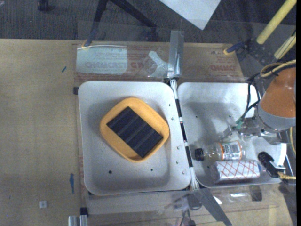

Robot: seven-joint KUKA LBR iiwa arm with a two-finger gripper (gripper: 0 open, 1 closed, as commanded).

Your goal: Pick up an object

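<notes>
Right bin (207, 95): patterned box (237, 170), small bottle (221, 151). Left bin (91, 126): yellow tray (134, 128). Fingers' state: cannot tell.

Two bins, three loose objects, one arm.

Two shallow white bins (89, 140) sit side by side. One orange rounded-square tray with a dark ribbed panel (134, 128) lies in the left bin; the right bin holds one small clear bottle with a black cap (221, 151) and one red-and-white patterned packet (237, 169), possibly a box. One grey-and-orange arm (277, 102).
</notes>
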